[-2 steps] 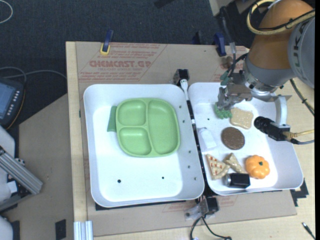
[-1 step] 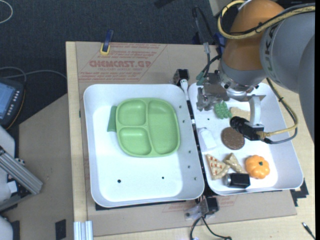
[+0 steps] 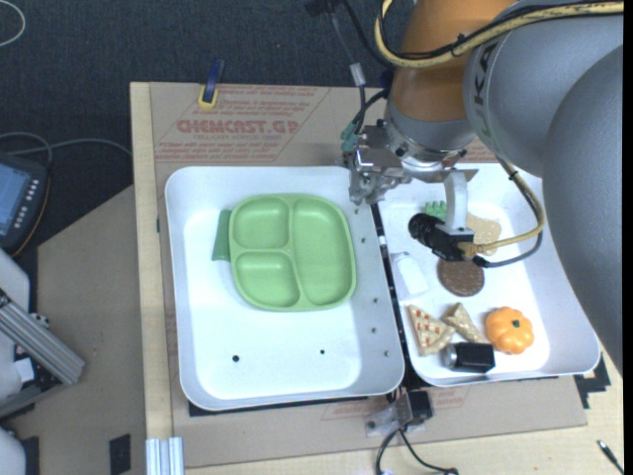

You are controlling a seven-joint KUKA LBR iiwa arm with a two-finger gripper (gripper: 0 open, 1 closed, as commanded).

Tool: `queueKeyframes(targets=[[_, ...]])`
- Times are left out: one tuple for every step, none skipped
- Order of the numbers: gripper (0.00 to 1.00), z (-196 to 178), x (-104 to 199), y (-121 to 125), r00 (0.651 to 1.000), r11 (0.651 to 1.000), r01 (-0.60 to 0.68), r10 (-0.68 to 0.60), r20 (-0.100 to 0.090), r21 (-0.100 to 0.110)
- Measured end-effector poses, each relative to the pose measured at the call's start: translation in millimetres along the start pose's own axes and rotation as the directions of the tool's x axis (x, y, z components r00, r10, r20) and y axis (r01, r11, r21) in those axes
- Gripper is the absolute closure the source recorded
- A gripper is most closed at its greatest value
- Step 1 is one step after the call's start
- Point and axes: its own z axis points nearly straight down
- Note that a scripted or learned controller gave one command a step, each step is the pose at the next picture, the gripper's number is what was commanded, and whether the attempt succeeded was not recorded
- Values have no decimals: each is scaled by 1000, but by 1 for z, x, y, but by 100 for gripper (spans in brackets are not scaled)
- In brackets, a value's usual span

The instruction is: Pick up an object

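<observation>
Brown board carries two white bins. Left bin (image 3: 188, 295) holds a green divided plate (image 3: 292, 250). Right bin (image 3: 554, 354) holds a small orange pumpkin (image 3: 508, 329), waffle pieces (image 3: 429, 328), a brown disc (image 3: 461, 277) and a black block (image 3: 473, 356). Gripper (image 3: 368, 181) hangs above the dividing rims.

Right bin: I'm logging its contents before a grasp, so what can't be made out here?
- Gripper: open or shut unclear, too small and cluttered at the bins' divider.
- Right bin: far and right side covered by the arm.
- Green item: mostly hidden behind the black part.
- Dark block: too blurred to identify.
</observation>
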Motion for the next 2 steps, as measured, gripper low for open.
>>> queueKeyframes(targets=[[100, -3, -4, -4, 1000, 1000, -6, 6, 1, 4], [100, 2, 2, -2, 1000, 1000, -6, 6, 2, 5]])
